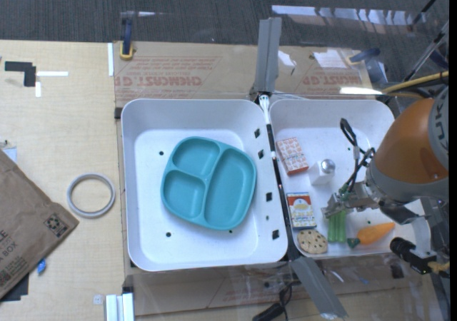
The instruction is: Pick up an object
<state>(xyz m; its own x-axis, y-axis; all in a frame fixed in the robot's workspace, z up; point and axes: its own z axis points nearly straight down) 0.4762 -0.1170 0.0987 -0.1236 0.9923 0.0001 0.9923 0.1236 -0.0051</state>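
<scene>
The right bin (314, 109) holds a small red-and-white carton (291, 155), a silver cap (327, 166), a red snack box (300, 210), a cookie (311, 242), a green cucumber-like piece (336, 227) and an orange carrot (374, 233). My gripper (345, 205) is low in this bin, right above the top end of the green piece, with the carrot just to its right. The orange wrist band (410, 145) bulks over the bin's right side and hides part of it. The left bin (143, 170) holds a teal divided plate (209, 182).
A roll of tape (91, 194) lies on the bench left of the bins, with a brown cardboard box (25, 230) beyond it. Cardboard sheets (186, 70) lie behind the bins. A grey divider post (268, 52) stands between the bins at the back.
</scene>
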